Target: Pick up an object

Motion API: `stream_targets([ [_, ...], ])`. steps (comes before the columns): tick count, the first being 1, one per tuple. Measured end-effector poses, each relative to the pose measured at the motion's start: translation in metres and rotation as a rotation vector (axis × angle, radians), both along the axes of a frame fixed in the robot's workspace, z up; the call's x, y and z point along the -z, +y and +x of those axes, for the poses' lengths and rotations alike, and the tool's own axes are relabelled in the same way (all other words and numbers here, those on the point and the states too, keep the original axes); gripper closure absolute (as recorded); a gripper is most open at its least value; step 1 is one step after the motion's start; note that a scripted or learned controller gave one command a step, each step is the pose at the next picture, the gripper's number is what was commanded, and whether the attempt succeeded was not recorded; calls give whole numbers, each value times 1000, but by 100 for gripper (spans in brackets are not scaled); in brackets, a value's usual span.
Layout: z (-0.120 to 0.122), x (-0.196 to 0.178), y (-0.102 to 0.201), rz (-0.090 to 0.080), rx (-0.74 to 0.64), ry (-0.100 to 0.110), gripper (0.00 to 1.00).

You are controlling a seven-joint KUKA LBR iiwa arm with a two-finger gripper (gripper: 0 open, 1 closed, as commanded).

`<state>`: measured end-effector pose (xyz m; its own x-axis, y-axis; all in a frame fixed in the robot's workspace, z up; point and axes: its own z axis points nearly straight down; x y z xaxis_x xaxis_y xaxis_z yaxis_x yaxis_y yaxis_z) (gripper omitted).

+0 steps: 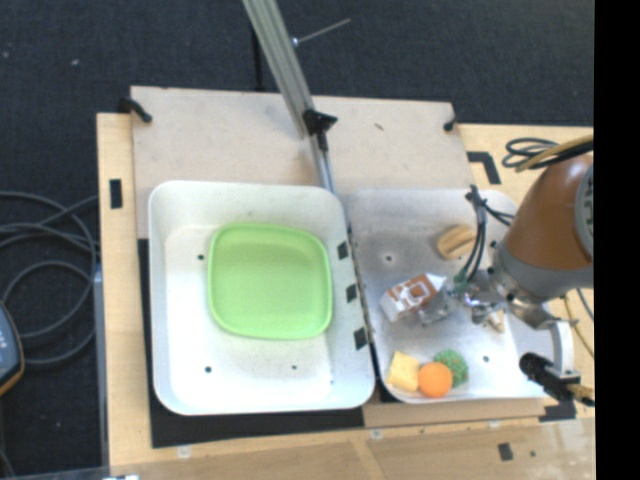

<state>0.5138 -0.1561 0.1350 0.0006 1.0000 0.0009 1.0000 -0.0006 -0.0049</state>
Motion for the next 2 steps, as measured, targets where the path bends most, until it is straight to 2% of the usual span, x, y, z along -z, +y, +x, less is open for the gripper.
stream_targets([
  [1,0,35,0,-1,0,-4,0],
  [2,1,23,-1,-2,2,-9,100],
])
